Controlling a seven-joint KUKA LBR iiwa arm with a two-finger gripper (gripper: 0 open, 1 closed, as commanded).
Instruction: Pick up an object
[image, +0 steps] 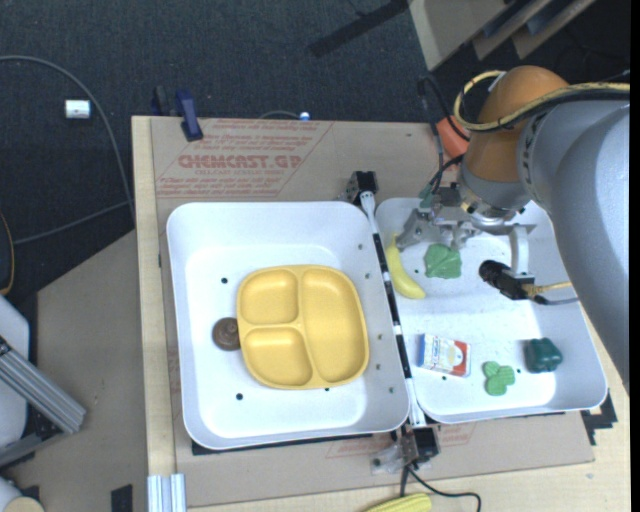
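Observation:
My gripper (437, 236) hangs over the far left part of the right bin (570, 330), its fingers spread open. Just in front of the fingertips lies a green leafy piece (443, 263), not between them. A small yellow banana (404, 276) rests against the bin's left wall, close to the left finger. Nearer the front lie a white, red and blue packet (442, 354), a light green piece (497, 377) and a dark green block (543, 354).
The left bin (195, 250) holds a yellow divided plate (300, 325) with a brown disc (227, 333) at its left edge. A black fitting with a cable (503, 279) hangs from the arm over the right bin. A ridge (388, 300) separates the bins.

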